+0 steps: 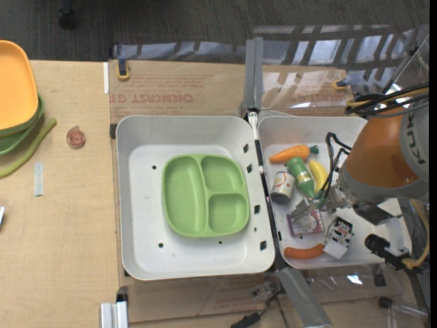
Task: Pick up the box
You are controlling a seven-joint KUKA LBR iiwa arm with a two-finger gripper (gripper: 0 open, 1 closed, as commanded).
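Observation:
In the right bin (362,125), a small white box with dark print (339,237) lies near the front, tilted. Just to its left lies a flat purple and grey packet (305,222). My gripper (326,202) hangs low over the middle of this bin, at the packet's upper right corner and just up-left of the white box. The arm's orange band (381,154) rises behind it and hides part of the bin's right side. No object shows lifted off the bin floor.
The same bin holds a carrot (292,154), a banana (318,174), a green bottle (302,176), a small can (281,186) and a red sausage (304,252). The left bin (136,203) bears a green divided plate (205,195). Orange and green plates (13,108) sit far left on the bench.

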